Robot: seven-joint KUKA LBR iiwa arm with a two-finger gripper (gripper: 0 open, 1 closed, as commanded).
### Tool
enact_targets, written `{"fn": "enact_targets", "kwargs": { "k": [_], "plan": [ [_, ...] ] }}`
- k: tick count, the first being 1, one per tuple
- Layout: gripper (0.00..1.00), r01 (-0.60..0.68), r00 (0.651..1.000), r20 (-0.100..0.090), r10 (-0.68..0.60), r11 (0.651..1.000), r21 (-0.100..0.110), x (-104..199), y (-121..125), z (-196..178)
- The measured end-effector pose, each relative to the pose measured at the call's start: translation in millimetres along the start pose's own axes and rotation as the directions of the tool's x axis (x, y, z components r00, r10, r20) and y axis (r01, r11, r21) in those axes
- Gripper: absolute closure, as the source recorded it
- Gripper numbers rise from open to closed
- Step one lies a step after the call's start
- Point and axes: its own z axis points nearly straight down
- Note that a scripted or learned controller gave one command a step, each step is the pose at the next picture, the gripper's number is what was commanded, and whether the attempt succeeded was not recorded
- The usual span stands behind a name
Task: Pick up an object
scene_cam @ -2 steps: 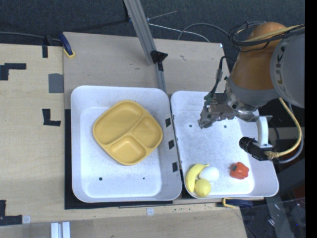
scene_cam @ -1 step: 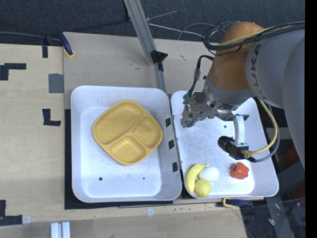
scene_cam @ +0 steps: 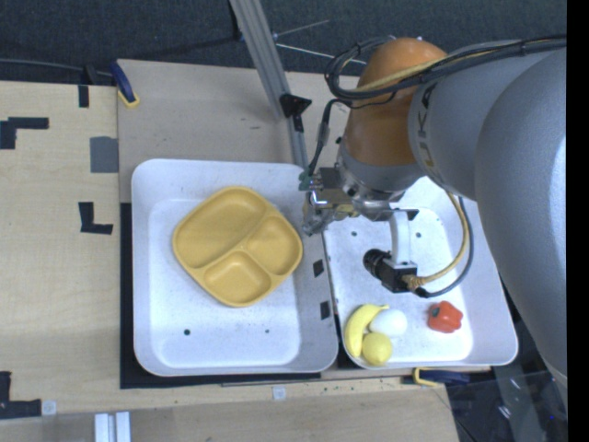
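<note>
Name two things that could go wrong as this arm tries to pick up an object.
1. The banana, egg and lemon lie touching in a corner of the right bin. A grab there might pinch two at once or scrape the bin wall.
2. The gripper seems to hover over the rims between the bins rather than over any object. Closing there would likely catch nothing.

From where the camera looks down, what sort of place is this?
Probably a robotics lab test bench: a grey robot arm over two white bins, left bin holding a yellow divided plate, right bin a toy banana.
</note>
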Motion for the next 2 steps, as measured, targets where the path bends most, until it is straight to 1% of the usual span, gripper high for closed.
{"fn": "enact_targets", "kwargs": {
  "k": [1,2],
  "plan": [
    [1.00,-0.001,1.000,-0.001,0.001,1.000,-0.002,39.5,21.6,-2.8],
    [0.00,-0.004,1.000,0.002,0.004,1.000,-0.001,36.6,21.0,-2.7]
  ]
}}
